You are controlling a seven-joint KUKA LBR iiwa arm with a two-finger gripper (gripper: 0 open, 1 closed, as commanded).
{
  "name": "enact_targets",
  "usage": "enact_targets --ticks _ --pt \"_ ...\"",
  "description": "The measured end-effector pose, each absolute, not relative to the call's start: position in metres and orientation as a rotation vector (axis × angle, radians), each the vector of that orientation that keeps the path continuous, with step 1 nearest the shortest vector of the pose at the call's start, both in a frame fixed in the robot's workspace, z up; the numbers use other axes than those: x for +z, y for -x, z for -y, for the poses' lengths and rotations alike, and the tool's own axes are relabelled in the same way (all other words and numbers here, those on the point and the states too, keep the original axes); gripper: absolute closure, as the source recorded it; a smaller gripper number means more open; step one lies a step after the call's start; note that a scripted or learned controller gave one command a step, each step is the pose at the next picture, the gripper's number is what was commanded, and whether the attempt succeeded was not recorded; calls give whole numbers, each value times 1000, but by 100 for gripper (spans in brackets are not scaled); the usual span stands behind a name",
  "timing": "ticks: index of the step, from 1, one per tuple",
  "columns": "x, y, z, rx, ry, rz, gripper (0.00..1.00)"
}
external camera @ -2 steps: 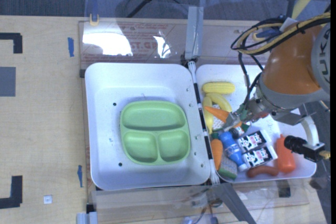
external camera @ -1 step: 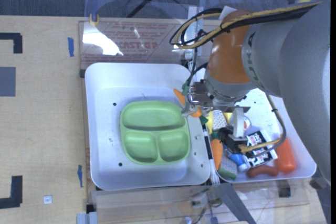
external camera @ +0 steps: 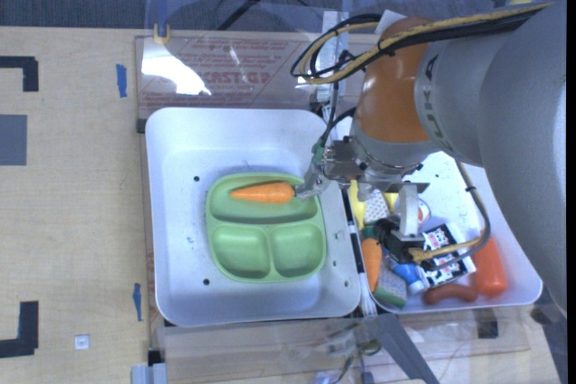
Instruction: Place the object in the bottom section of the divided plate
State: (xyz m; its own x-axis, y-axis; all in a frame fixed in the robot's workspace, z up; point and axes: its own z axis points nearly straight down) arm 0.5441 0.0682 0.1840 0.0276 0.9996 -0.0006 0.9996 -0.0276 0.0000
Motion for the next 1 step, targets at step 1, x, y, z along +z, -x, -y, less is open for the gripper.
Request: enact_targets --ticks 1 --pt "177 -535 -126 -3 -1829 -2558 0"
